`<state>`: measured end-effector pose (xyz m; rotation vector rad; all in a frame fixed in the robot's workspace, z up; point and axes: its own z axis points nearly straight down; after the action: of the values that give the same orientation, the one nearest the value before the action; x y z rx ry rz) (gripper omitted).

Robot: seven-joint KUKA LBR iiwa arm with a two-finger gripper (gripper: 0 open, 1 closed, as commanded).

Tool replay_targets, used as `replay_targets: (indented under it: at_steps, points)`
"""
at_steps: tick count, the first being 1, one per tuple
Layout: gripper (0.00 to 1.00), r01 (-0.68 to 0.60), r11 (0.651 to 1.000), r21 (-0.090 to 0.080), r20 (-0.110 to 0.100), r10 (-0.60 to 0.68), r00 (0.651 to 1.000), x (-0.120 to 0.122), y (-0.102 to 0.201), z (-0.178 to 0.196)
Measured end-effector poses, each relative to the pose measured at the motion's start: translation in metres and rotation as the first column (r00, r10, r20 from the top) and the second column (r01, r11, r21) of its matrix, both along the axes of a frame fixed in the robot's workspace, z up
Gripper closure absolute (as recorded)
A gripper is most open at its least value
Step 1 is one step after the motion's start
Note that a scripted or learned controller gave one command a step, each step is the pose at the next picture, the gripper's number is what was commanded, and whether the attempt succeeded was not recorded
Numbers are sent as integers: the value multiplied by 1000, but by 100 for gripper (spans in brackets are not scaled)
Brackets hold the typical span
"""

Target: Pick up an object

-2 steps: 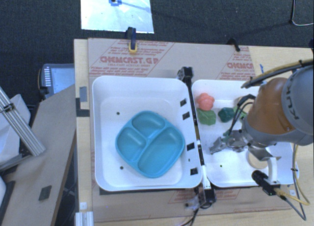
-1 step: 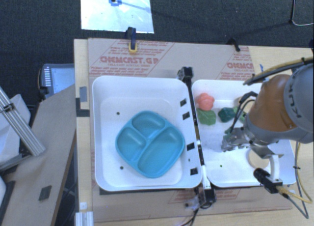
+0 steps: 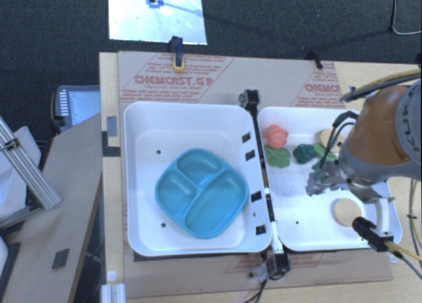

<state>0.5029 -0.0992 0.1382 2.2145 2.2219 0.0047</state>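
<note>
- We see two shallow white bins side by side on the table (image 3: 109,183), with a sheet of printed cardboard (image 3: 217,74) under them.
- The left bin (image 3: 142,163) holds a blue divided plate (image 3: 201,192), lying flat and turned at an angle, roughly in the middle of the bin.
- The right bin (image 3: 290,226) holds the small things: an orange-pink lump (image 3: 276,136) near the far left corner, a light green piece (image 3: 277,157) just in front of it and touching it, and a dark green piece (image 3: 304,154) just beside that.
- A pale tan disc (image 3: 344,211) lies nearer the front of the right bin, and another pale piece (image 3: 326,137) shows at the far side, partly hidden by the arm.
- The arm (image 3: 386,130) reaches in from the right over the right bin, its orange band above the wrist.
- The gripper (image 3: 320,180) hangs low over the bin floor, near the dark green piece and well apart from the blue plate.
- We cannot tell whether the fingers are spread or pressed together, and we see nothing between them.
</note>
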Motion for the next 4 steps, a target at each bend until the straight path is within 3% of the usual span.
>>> replay_targets:
  at_steps: [1,2,4]
  points:
    - [100,-1,1000,-1,3,1,1000,3,-1,64]
    - [100,0,1000,0,-1,0,1000,5,-1,86]
    - [100,-6,1000,3,-2,6,1000,34,99,101]
